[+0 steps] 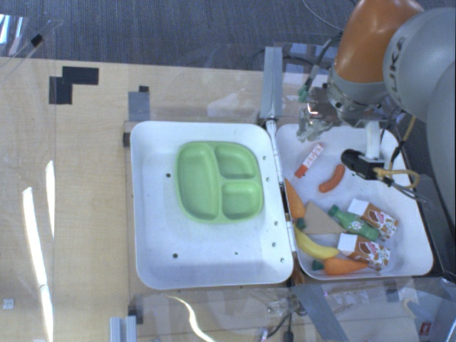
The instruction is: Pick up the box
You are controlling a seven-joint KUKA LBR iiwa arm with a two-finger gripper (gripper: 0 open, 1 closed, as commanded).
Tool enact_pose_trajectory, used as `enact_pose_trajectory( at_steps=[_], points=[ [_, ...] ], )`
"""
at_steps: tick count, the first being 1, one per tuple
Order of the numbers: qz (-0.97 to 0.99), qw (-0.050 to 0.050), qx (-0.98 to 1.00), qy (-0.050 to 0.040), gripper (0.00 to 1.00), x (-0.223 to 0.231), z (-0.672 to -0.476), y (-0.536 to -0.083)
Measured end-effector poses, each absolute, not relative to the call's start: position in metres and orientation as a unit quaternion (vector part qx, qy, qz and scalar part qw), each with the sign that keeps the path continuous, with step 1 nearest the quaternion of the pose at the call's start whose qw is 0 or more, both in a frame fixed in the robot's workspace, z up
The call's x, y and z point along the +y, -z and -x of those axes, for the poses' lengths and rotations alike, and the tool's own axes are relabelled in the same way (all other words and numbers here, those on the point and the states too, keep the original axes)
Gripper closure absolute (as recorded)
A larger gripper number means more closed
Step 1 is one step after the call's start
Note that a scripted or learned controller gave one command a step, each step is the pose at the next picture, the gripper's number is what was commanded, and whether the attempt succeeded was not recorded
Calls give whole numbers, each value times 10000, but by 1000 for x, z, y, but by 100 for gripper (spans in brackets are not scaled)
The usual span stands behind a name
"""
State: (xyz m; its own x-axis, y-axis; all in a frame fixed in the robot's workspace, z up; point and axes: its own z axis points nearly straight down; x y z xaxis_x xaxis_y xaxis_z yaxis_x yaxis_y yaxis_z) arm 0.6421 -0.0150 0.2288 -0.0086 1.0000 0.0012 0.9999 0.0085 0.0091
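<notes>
Fingers [311,128] hang slightly parted, holding nothing (upper right, arm bent over the bin); box [372,219] lies well below-right.

No legible text anywhere.

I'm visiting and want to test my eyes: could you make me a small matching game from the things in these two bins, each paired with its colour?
Things:
1. divided plate
2. banana
3. sausage
4. carrot

Colours:
A. orange
B. light green
C. yellow
D. red

Pairs: 1-B, 2-C, 3-D, 4-A. The plate lies in the left bin; the other three lie in the right bin.
</notes>
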Motion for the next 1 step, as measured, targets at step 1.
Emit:
enact_pose_trajectory(
  at_steps=[1],
  points=[
    [-7043,21,7099,-30,0,-15,-642,-228]
  ],
)
